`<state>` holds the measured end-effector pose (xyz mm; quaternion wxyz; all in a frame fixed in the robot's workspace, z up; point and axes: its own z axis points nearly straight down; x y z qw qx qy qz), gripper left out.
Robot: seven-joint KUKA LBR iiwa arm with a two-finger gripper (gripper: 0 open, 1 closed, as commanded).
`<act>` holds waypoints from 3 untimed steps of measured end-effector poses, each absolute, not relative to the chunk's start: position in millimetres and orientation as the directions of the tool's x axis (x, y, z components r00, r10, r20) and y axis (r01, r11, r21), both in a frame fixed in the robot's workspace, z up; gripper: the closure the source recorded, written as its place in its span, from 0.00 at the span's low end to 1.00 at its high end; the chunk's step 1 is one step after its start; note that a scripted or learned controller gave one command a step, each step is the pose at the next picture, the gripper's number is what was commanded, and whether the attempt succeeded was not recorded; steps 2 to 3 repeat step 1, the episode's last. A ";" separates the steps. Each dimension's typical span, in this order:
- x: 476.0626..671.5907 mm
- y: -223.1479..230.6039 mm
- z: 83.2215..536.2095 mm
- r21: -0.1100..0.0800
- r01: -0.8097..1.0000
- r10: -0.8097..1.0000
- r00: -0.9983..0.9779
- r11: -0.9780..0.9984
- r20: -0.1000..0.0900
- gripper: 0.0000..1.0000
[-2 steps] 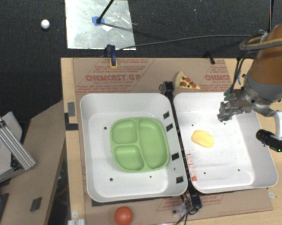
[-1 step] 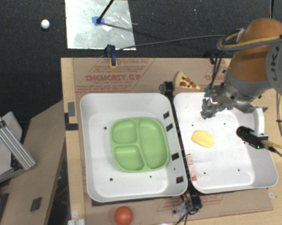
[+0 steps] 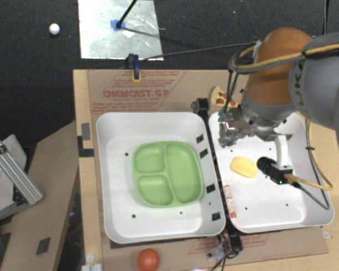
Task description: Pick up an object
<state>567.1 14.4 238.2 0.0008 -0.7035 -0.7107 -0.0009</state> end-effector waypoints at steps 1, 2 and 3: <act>573.4 73.2 227.1 0.001 1.000 1.000 -0.010 0.010 0.003 1.00; 573.4 73.2 227.1 0.001 1.000 1.000 -0.010 0.010 0.003 1.00; 573.4 73.2 227.1 0.001 1.000 1.000 -0.010 0.010 0.003 1.00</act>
